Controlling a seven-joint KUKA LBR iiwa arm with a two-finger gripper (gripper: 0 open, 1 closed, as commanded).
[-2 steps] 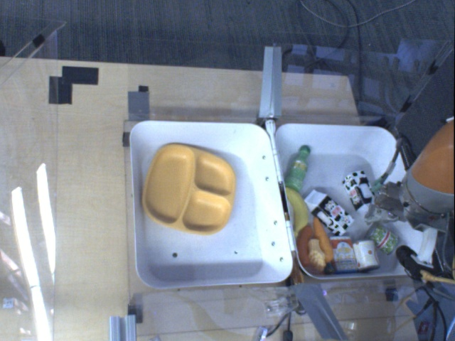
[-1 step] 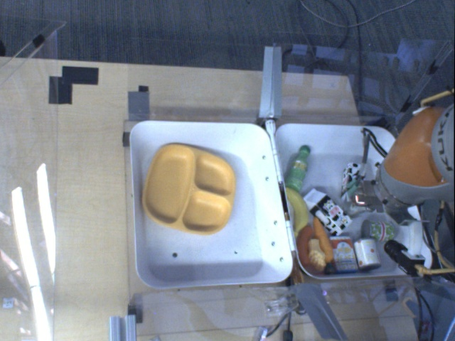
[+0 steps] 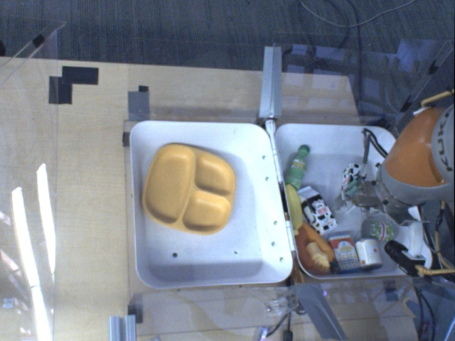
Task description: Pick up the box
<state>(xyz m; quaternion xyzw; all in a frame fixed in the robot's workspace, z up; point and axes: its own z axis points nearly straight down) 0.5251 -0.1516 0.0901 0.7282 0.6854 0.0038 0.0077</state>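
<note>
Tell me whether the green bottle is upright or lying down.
Lying down. The green bottle rests on its side along the right bin's left wall, cap pointing toward the far edge.

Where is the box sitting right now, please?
The box lies in the right bin, near its left wall, between the banana and the gripper, just above the bread roll.

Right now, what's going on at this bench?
A grey and orange arm reaches over the right bin, where a green bottle, a banana, a cow-print box and other small items lie. The end effector hangs beside the box. The left bin holds a yellow tray.
</note>
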